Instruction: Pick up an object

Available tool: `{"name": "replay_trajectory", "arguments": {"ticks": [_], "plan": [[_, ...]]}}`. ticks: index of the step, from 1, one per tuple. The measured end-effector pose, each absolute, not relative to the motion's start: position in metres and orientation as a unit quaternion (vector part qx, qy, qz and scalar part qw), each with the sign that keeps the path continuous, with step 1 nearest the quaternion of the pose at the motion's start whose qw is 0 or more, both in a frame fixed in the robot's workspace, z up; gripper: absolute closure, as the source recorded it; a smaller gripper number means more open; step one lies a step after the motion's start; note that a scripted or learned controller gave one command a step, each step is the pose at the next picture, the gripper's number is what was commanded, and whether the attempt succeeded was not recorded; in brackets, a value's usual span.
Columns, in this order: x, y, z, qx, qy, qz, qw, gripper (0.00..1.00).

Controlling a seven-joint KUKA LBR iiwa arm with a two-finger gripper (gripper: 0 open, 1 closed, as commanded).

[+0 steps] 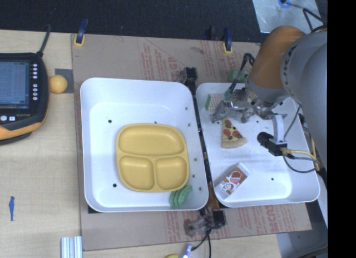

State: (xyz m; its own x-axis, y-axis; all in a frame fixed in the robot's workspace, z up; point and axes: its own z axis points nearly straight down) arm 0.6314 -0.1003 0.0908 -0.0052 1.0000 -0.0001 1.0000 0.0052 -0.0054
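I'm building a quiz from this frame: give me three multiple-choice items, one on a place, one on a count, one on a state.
1. Where does the yellow plastic divided plate lie?
A. left white bin
B. right white bin
C. bare bench

2. How many compartments has the plate?
A. two
B. three
C. five

3. How does the toy pizza slice lie?
A. flat in the right bin
B. on the plate
C. outside both bins

Answers: 1 A, it lies in that bin; 2 B, one wide, two small; 3 A, beneath the gripper.
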Motion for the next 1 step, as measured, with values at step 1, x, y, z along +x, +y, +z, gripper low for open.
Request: {"name": "replay_trajectory", "arguments": {"ticks": [1], "plan": [[0.6062,-0.0925,0.0915,-0.706,-0.708,0.0018,0.001,0.0]]}}
